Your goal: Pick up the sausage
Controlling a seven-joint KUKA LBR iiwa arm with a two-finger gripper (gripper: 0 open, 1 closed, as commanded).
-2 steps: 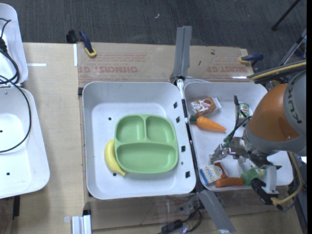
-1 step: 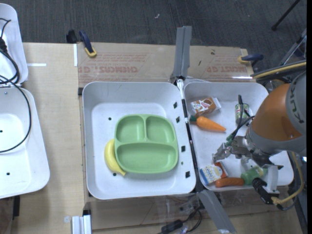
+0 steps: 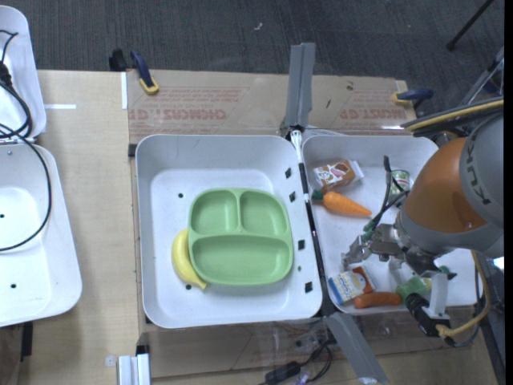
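The sausage [image 3: 377, 299], a short orange-red link, lies near the front wall of the right bin [image 3: 425, 147], beside a small printed carton [image 3: 350, 285]. My gripper [image 3: 358, 249] hangs over the middle of the right bin, just above and a little left of the sausage. It is open, with nothing between its fingers. The arm's grey and orange wrist covers the bin's right half.
A carrot [image 3: 346, 205] and a brown snack packet [image 3: 334, 175] lie at the back of the right bin. A green item [image 3: 414, 287] sits by the sausage's right end. The left bin [image 3: 156, 239] holds a green divided plate [image 3: 240, 237] and a banana [image 3: 184, 263].
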